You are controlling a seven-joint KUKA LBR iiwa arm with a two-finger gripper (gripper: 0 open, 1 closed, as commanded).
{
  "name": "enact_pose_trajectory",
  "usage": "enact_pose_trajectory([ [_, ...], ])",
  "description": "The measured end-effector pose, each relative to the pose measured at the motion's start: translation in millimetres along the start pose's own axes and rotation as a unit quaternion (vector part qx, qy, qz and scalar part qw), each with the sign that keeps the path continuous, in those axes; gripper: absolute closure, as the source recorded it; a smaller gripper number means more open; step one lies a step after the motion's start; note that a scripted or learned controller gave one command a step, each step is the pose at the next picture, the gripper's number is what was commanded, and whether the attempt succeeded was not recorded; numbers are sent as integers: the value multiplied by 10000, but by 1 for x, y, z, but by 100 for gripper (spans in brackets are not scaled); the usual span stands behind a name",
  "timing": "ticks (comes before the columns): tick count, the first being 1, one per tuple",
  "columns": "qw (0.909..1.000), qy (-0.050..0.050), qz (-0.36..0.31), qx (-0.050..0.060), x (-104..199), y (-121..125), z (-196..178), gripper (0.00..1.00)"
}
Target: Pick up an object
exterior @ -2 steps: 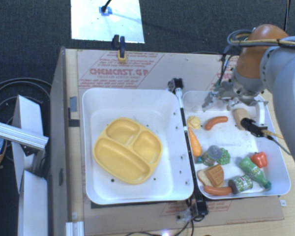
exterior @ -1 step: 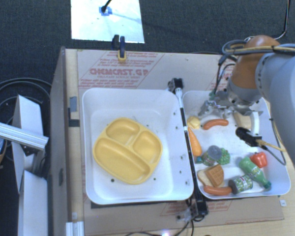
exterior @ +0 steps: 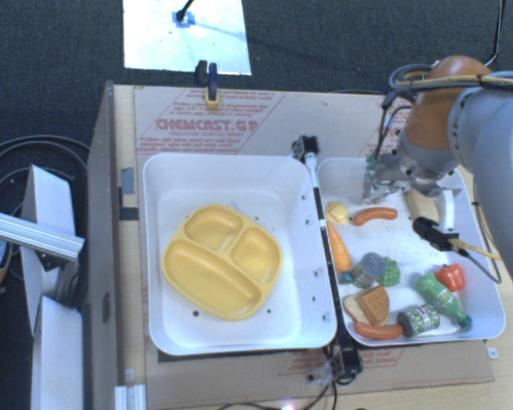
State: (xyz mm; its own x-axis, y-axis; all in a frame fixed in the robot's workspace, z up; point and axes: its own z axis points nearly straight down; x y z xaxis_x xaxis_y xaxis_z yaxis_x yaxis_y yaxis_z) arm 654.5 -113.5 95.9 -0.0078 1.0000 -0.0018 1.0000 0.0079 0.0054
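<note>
My gripper (exterior: 381, 188) hangs low over the back left part of the right bin (exterior: 346, 174), under the orange band of the arm. Just in front of it lies an orange-red sausage (exterior: 374, 216), close to the gripper but apart from it. Further toys lie in the same bin: a pale yellow piece (exterior: 336, 213), a carrot (exterior: 339, 247), a grey and green lump (exterior: 375, 271), a brown waffle (exterior: 373, 304), a second sausage (exterior: 375, 331), two green bottles (exterior: 420, 319) (exterior: 443, 298) and a red pepper (exterior: 451, 275). Nothing shows in the gripper.
The left bin (exterior: 239, 182) holds a yellow divided plate (exterior: 221, 260). A black divider rail (exterior: 318, 220) runs between the bins. A black cabled part (exterior: 435, 232) hangs off the arm over the right bin's middle. A cardboard sheet (exterior: 205, 126) lies under both bins.
</note>
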Motion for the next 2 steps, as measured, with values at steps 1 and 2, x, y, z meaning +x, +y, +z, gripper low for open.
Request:
enact_pose_trajectory([
  [1,10000,-1,-1,2,0,0,0,0],
  [2,10000,3,34,14,-26,14,11,0],
])
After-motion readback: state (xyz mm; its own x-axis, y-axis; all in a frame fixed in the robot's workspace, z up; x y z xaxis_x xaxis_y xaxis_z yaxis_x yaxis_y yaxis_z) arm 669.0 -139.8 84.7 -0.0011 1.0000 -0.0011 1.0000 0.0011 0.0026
